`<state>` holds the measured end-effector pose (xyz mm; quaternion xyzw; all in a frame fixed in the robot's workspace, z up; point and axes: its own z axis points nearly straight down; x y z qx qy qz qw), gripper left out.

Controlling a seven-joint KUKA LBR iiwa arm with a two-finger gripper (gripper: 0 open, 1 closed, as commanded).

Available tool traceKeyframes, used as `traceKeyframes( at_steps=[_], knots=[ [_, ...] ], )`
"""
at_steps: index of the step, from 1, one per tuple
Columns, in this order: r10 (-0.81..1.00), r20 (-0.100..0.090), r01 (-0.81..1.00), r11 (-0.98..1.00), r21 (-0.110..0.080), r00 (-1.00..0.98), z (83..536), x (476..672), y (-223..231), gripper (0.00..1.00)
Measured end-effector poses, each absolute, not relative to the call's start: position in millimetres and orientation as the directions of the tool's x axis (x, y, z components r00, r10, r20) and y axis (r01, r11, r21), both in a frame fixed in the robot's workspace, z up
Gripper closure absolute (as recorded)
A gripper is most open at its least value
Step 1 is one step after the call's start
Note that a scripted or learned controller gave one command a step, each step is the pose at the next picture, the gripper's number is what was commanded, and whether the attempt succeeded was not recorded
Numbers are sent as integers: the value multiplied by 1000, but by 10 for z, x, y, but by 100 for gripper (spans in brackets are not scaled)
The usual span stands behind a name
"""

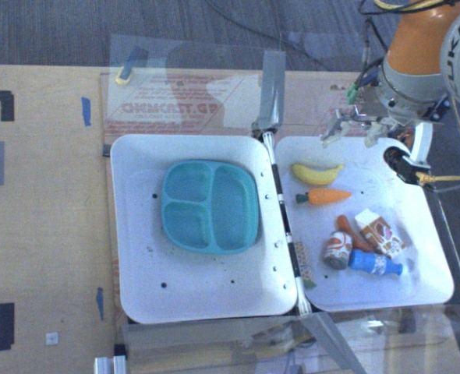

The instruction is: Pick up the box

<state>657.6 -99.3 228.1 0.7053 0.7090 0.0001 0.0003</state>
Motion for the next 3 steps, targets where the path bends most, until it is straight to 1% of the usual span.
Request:
traceKeyframes(
  at_steps=[1,2,3],
  knots=[
    [999,0,999,34,0,-34,1853,6670,-343,0],
    [999,0,999,36,0,-36,1850,6071,-20,0],
    [984,0,984,-177,-3,177,1838,4787,29,0]
  ],
)
